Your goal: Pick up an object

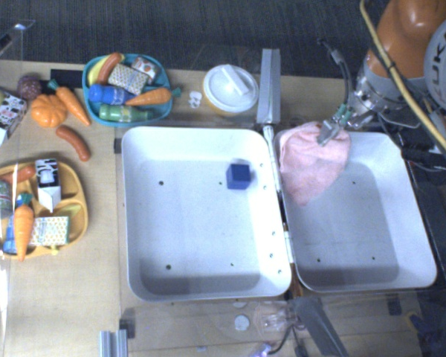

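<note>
Over in the left bin point(201, 274) a small blue block point(239, 175) sits alone near the back, and across in the right bin point(372, 266) the hand point(331, 131) pinches the pink cloth point(312, 162), its top bunched between closed fingers, draping down.

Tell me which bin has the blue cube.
The left bin: the blue cube sits there. The right bin holds a pink cloth.
</note>
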Motion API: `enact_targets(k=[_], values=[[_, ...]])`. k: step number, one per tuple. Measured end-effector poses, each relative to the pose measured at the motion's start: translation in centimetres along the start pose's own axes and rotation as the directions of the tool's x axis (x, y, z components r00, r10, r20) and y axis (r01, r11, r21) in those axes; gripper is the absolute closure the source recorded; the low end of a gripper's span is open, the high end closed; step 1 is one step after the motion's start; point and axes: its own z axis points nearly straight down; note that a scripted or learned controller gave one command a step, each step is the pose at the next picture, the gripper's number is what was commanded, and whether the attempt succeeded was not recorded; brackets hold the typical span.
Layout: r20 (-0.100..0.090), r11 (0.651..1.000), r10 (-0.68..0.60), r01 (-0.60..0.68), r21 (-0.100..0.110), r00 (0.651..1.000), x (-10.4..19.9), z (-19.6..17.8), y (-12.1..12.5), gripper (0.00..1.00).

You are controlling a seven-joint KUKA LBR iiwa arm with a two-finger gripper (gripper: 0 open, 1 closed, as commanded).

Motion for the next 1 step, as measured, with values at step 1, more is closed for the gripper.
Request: enact_targets(k=[1], values=[[-0.001,1.000,-0.026,0.026,0.002,1.000,3.39,6.14,1.99,1.00]])
